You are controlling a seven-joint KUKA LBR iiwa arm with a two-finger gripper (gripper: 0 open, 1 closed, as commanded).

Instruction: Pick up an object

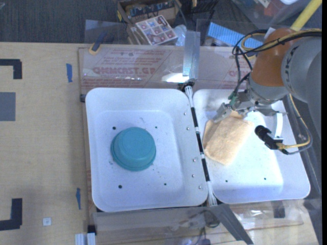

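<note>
A tan sponge (227, 139) lies tilted in the right bin (265, 180), its left edge close to the divider between the bins. My gripper (233, 111) is at the sponge's upper edge, right over it and touching or nearly touching it. The wrist hides the contact, so a hold on the sponge cannot be confirmed. A teal bowl (133, 148) sits upside down in the middle of the left bin (102, 111), well away from the gripper.
The grey arm with its orange band (271, 60) reaches in from the upper right, trailing black and yellow cables (278, 144) over the right bin. A metal bracket (191, 55) stands behind the bins. Boxes and clutter lie beyond the bench.
</note>
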